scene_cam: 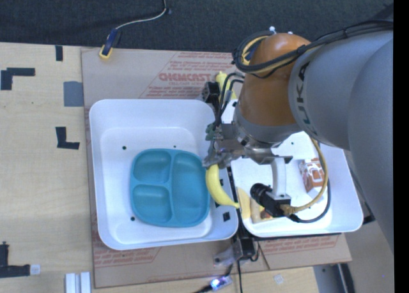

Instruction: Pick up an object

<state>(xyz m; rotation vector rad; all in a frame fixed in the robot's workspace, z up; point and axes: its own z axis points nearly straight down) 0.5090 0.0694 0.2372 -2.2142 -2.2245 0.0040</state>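
Counter (38, 177): light wood surface with black marks along its left side; it carries a cardboard sheet (172, 78) printed in red, and both bins sit on that sheet.
Arm (345, 87): grey, with an orange band above the wrist; it enters from the counter's right edge and hangs over the seam between the two bins.
Left bin (115, 119): shallow, white, on the left half of the sheet.
Right bin (339, 215): shallow, white, touching the left bin's right wall; mostly covered by the arm.
Tray (167, 187): blue, with compartments, lying flat in the left bin towards its front right corner.
Gripper (216, 154): above the left bin's right wall, just over the banana's upper end.
Fingers: cannot tell how far apart they are, nor whether they hold anything.
Banana (218, 188): yellow, curved, lying along the left bin's right wall, touching the tray's right edge.
Packet (312, 174): small, brown and white, near the right bin's right wall.
Cable (137, 20): dark, running beyond the counter's back edge to a yellow and blue plug.
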